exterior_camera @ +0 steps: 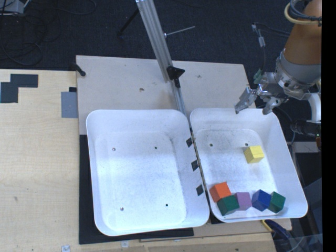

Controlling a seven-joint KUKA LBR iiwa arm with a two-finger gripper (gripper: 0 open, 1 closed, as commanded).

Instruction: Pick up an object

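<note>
Several small blocks lie in the right bin [286, 151]. A yellow block [254, 154] rests alone near its middle right. Along the front edge sit an orange block [220, 190], a dark green block [228, 205], a purple block [243, 200], a blue block [261, 200] and a green block [276, 201]. My gripper [255, 102] hovers above the bin's back right corner, its two fingers spread open with nothing between them. It is well behind the yellow block.
The left bin [100, 140] adjoins the right one, with black clips along the shared wall. A slanted aluminium rail [157, 41] rises behind the bins. The arm's orange band [304, 41] is at the upper right.
</note>
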